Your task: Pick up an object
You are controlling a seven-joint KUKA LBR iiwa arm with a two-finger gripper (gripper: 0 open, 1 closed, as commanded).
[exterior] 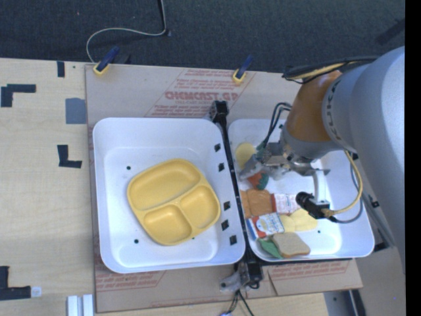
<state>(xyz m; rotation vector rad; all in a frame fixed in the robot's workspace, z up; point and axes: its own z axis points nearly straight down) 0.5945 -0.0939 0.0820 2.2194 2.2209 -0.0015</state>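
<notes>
End effector (pixel 255 170) low in right white bin (pixel 348 242), finger state impossible to tell; flat orange-brown square piece (pixel 258 203) just below it, toward near rim.

We list one bench (pixel 39 196), bearing a cardboard sheet (pixel 191 92) under two white bins (pixel 105 196) side by side.

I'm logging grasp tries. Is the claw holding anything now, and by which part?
Cannot be told. The claw is low in the right bin among small items, but no item shows between its tips.
</notes>
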